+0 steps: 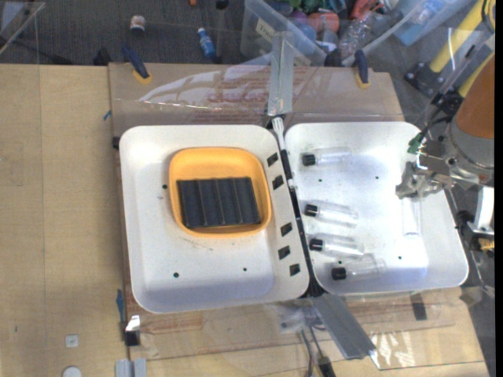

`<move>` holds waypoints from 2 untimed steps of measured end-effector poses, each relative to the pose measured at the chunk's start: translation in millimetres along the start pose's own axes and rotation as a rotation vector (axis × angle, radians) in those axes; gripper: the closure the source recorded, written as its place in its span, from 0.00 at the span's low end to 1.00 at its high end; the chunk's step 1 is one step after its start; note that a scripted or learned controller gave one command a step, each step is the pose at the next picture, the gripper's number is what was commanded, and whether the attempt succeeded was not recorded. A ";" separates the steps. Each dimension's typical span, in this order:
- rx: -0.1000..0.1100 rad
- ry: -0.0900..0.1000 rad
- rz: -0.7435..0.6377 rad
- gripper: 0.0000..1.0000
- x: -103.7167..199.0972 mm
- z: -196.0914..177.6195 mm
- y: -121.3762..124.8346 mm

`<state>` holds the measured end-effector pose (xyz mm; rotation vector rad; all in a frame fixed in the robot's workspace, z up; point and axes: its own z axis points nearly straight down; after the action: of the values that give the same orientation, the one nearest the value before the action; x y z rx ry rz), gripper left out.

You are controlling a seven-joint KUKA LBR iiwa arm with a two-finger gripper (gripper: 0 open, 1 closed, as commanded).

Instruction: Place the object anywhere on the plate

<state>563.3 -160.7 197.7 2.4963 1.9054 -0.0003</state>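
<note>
Metal pincer (413,185), grip state unclear, hovers near right white bin's (377,277) right rim; clear black-capped tubes (330,210) lie lengthwise left-right; yellow plate (220,159) apart.

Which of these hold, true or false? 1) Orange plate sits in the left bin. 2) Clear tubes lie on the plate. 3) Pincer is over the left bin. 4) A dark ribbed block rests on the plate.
1) True: the orange square plastic plate sits in the left white bin.
2) False: the clear black-capped tubes lie in the right white bin.
3) False: the pincer is over the right bin.
4) True: the dark ribbed rectangular block rests on the plate.
</note>
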 end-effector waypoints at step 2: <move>-0.002 0.000 -0.178 1.00 65.3 -5.4 77.0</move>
<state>654.9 -118.0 203.2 2.3154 2.1186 0.0017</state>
